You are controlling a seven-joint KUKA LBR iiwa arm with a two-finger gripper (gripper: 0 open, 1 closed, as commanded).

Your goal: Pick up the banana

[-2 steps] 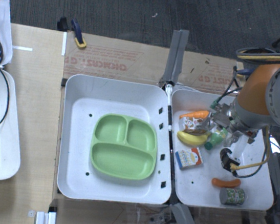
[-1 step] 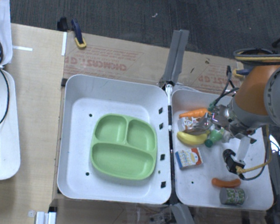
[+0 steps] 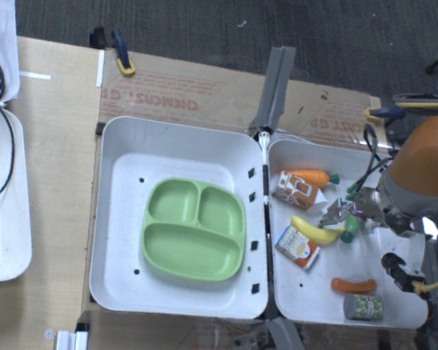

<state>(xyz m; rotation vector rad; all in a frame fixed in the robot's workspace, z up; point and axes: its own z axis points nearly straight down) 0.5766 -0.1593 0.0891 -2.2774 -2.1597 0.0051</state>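
Observation:
The yellow banana (image 3: 313, 230) lies in the right bin (image 3: 401, 317), near its middle, curving from upper left to lower right. My gripper (image 3: 334, 215) hangs just above the banana's right end, reaching in from the right under the grey arm with its orange band. The gripper body hides part of that end, so I cannot tell if it touches the banana.
Around the banana lie a carrot (image 3: 309, 176), an orange carton (image 3: 294, 190), a small yellow carton (image 3: 298, 247), a green object (image 3: 349, 231) by the gripper, a sausage (image 3: 353, 285) and a can (image 3: 363, 307). The left bin (image 3: 124, 157) holds a green divided plate (image 3: 194, 230).

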